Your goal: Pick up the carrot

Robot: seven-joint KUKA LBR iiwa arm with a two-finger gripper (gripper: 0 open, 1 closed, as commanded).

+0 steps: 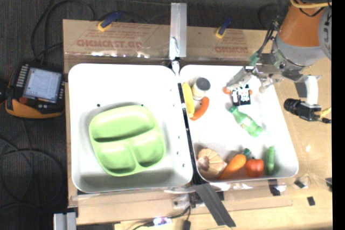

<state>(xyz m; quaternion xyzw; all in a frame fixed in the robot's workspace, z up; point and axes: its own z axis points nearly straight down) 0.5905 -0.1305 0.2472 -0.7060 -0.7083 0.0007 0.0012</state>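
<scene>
Over the right bin's (285, 132) far right corner I see the gripper (242, 95) hanging above bare floor, its fingers spread with nothing between them. Along that bin's near edge the carrot (233, 165) lies slanted, touching a tan garlic bulb (210, 161) on its left and a tomato (254, 167) on its right. A green bottle (246, 121) lies mid-bin, just beside the gripper. The left bin (75, 132) holds a green divided plate (127, 139).

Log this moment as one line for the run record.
orange carrot: lying at right white bin's near edge | gripper: over bin's far end, apart from carrot | pick: not yet done
</scene>
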